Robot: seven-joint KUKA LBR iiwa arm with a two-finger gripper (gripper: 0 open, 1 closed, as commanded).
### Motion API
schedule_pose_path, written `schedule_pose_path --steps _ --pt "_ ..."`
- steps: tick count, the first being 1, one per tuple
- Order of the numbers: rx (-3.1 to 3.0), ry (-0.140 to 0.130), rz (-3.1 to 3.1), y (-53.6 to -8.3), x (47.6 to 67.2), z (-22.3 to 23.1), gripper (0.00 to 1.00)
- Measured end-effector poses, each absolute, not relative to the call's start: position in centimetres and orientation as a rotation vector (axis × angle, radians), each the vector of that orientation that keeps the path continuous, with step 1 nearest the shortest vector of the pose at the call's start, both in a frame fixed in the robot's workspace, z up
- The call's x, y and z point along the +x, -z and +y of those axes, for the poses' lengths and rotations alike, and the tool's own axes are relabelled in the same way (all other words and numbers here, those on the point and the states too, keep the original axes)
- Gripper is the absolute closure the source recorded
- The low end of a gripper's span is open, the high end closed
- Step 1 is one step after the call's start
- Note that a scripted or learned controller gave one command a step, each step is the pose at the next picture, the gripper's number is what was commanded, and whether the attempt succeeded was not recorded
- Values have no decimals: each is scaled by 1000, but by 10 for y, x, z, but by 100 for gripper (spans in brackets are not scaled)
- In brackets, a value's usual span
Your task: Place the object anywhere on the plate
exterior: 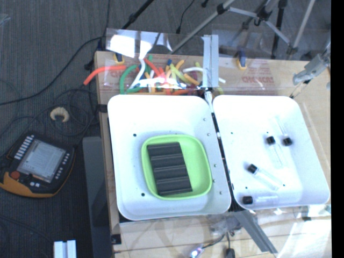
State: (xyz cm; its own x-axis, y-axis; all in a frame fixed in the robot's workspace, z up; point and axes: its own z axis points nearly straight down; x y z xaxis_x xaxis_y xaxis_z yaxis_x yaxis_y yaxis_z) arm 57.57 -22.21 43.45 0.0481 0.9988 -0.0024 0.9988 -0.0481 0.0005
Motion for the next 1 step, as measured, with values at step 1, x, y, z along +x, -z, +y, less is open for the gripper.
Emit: schedule_pose_path --steps 1 --pt "2169 3 2268 -434 669 -210 0"
